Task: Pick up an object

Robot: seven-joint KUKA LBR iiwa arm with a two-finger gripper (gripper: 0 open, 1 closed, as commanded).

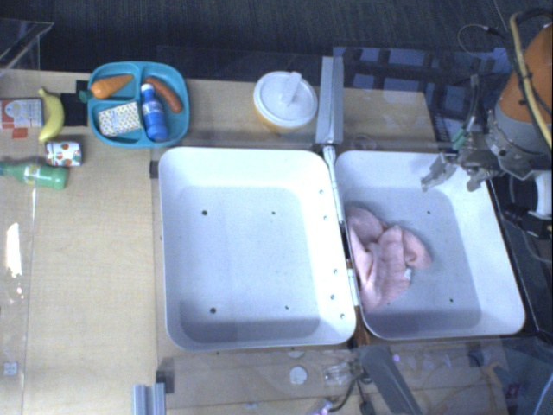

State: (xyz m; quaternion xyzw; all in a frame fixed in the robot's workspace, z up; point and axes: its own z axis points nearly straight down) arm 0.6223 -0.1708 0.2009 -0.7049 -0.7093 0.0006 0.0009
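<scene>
My end effector [455,169] hangs over the upper right corner of the right shallow white plastic bin [492,309], fingers spread apart, nothing between them. The crumpled pale pink cloth [386,255] lies along that bin's left wall, well apart.

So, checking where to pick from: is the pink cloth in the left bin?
No, the pink cloth lies in the right bin, against its left wall.
</scene>
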